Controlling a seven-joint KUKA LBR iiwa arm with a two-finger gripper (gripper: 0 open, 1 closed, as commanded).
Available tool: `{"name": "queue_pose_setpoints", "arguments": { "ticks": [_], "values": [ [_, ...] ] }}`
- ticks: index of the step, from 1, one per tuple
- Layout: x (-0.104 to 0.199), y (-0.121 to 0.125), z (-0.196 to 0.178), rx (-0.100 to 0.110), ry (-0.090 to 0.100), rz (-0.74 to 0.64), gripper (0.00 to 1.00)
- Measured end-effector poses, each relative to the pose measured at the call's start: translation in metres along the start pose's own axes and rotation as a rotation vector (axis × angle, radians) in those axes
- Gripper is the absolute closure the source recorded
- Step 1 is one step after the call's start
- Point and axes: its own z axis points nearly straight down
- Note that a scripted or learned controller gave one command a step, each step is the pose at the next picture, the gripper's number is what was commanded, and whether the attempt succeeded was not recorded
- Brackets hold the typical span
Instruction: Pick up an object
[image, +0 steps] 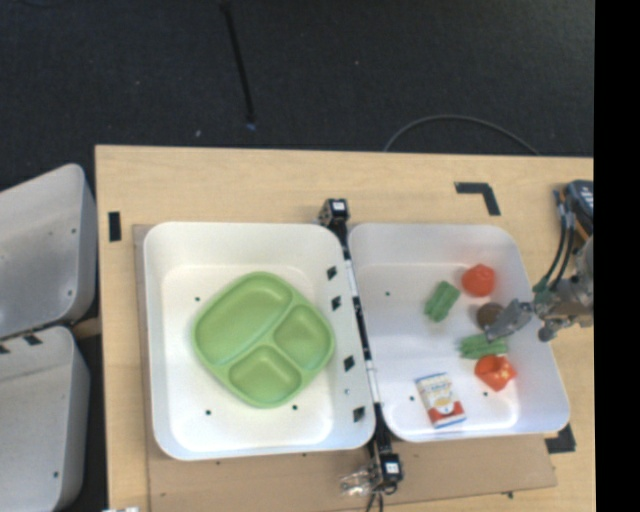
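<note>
Of the arm we see only a small part at the right edge of the picture, with dark cables and grey metal; the rest is cut off. Its gripper reaches over the right rim of the right bin, but it is small and blurred, so we cannot tell how the claw stands. Just at its tip lies a brownish round thing, too unclear for us to say what it is, or whether the gripper touches it.

The other things lie in the right half of this bin. A red-orange round object is toward the far right corner. A green oblong piece lies tilted beside it, nearer the middle of the bin. A second, flatter green piece lies just under the brownish thing, and a red object with a green top is just beside it, toward the near edge. A small white carton with blue and red print lies flat near the near rim.

The left bin carries a light green plate with three compartments, lying in the middle of it.

Both bins stand side by side on a pale wooden bench with black corner marks. Behind the bench the floor is dark, and a thin cable runs over it. At the left edge stand two white panels, partly cut off.
</note>
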Motion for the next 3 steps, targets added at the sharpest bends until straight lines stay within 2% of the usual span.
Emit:
{"name": "queue_pose_setpoints", "arguments": {
  "ticks": [1, 3],
  "values": [
    [0.001, 0.003, -0.006, -0.012, -0.003, -0.004, 0.00],
    [-0.012, 0.001, 0.084, -0.008, -0.003, 0.000, 0.00]
  ]
}}
